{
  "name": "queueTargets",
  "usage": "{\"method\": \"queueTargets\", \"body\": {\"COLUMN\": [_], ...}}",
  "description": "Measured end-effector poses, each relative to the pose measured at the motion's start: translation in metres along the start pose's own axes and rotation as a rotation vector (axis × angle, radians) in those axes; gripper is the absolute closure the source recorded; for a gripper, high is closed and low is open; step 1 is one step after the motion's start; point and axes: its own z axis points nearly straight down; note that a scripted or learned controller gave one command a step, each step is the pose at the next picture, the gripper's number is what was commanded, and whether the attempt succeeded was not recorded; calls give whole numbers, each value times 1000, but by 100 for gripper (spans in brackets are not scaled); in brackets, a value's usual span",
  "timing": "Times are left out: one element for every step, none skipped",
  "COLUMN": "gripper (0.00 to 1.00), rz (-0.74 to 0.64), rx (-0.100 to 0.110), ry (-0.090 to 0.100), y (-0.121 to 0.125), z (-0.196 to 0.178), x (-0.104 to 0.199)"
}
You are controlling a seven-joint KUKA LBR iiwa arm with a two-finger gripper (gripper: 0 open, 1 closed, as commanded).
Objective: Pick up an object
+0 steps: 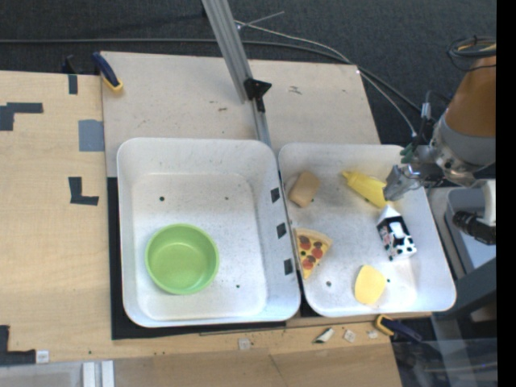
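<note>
Left bin (pixel 129 216), well away from gripper (pixel 398 182): green bowl (pixel 182 258). Right bin (pixel 435 297), under gripper. Yellow squash-like toy (pixel 364 187) just beside gripper, toward the left bin; likely light, smooth, slippery; grip across its narrow middle. Black-and-white bottle (pixel 396 236) just nearer the camera. Pizza slice (pixel 310 250), flat, awkward. Cannot tell finger state.
</note>
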Motion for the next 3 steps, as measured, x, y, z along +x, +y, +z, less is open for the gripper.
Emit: {"method": "queueTargets", "body": {"gripper": [0, 0, 100], "rz": [1, 0, -1], "rx": [7, 6, 3], "ry": [0, 0, 1], "y": [-4, -6, -5], "z": [67, 123, 110], "x": [-1, 0, 1]}}
